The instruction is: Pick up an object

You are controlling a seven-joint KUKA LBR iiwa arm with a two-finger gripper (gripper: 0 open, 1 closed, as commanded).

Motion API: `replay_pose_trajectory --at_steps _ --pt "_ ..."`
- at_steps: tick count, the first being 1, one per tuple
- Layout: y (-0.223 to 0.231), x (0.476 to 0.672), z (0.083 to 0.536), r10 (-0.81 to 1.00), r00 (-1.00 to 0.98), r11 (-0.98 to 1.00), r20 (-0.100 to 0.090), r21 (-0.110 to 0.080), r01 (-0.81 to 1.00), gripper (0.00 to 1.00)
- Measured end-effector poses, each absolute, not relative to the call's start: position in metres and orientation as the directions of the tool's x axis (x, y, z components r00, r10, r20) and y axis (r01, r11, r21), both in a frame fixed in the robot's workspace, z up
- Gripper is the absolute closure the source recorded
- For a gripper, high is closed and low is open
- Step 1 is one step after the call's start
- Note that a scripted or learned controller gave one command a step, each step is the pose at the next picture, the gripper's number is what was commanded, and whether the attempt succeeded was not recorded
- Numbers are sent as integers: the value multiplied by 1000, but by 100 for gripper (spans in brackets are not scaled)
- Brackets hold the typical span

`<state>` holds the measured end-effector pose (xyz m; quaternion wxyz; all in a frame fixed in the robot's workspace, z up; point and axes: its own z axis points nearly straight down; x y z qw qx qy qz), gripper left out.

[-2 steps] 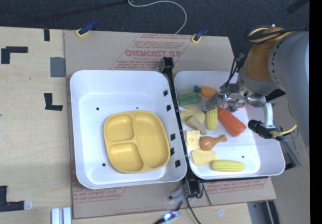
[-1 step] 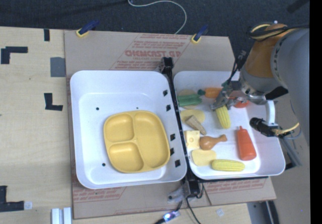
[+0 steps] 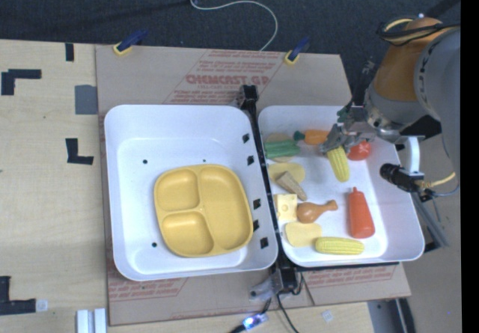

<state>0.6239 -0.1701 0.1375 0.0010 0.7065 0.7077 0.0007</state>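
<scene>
Corn cob (image 3: 339, 163) is what you should watch: it hangs tilted in the far half of the right bin (image 3: 397, 249), its upper end caught between the gripper's (image 3: 336, 143) clenched fingers. Just right of it lies a red tomato (image 3: 360, 150), and an orange carrot (image 3: 315, 136) and a green piece (image 3: 282, 148) sit to its left. Nearer you find a red bottle (image 3: 360, 213), a drumstick (image 3: 315, 211) and a second corn cob (image 3: 339, 246) (lying flat by the near wall). The left bin (image 3: 127, 174) holds a yellow divided plate (image 3: 202, 209).
</scene>
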Motion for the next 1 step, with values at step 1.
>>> replay_pose_trajectory --at_steps 1 --pt "-166 632 183 1000 -2 2 -1 4 1000 100"
